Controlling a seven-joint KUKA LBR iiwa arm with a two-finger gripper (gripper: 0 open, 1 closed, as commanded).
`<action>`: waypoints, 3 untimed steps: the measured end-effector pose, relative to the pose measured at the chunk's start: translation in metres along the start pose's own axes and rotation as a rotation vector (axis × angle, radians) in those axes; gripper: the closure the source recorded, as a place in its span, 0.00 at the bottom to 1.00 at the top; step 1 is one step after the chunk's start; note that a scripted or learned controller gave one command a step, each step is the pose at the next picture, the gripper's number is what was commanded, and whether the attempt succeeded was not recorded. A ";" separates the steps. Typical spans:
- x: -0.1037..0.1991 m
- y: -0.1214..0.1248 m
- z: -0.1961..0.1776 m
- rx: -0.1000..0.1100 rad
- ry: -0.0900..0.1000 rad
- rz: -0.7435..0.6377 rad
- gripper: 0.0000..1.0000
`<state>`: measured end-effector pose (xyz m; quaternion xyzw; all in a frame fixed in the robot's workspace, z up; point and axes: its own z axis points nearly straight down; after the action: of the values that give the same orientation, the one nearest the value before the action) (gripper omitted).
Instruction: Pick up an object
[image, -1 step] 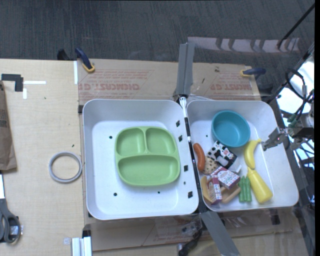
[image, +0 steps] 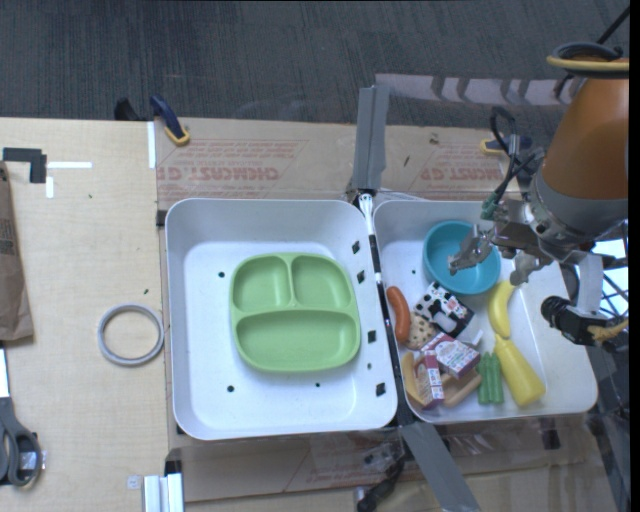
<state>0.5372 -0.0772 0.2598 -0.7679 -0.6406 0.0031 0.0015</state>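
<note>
In the right-hand bin (image: 560, 400), toward the desk's right edge, lies the whole heap of candidates: a blue bowl (image: 460, 262) at the bin's far side, a yellow banana (image: 499, 310) just in front of it, a yellow squeeze bottle (image: 519, 370) nearer the front wall, green toy vegetables (image: 489, 380) beside the bottle, a toy sausage (image: 401, 313) along the left wall, a black-and-white spotted piece (image: 441, 306) near the middle, and small printed food boxes (image: 448, 362) piled toward the front left corner. The left bin (image: 190, 330) holds a green divided plate (image: 295, 312), lying flat at its centre.

The tool (image: 492, 258) hangs over the near right part of the bowl, its two fingers spread apart with nothing between them; one fingertip looks to sit over the bowl's hollow, the other toward the banana's top end. Whether either one touches anything I cannot tell.

The bowl seems the likeliest target. It looks like thin, stiff, light plastic, smooth and probably slippery, so a pinch across the rim, one finger inside and one outside the wall, should serve best; gripped off-centre it will probably tip and swing. The banana, if that is the aim, is likely a light hollow toy with a curved, glossy skin, and it should be taken across its middle, where the sides run most nearly parallel, since a grip near the tapered end would tend to squeeze it out. The boxes are light but overlap, so lifting one may drag its neighbours.
</note>
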 end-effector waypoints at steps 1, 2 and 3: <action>-0.044 -0.027 0.102 0.000 0.002 -0.079 0.00; -0.101 0.026 0.164 -0.001 0.004 -0.248 0.00; -0.103 0.026 0.158 0.004 0.003 -0.244 1.00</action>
<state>0.5429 -0.1835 0.1020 -0.6841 -0.7294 0.0031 0.0044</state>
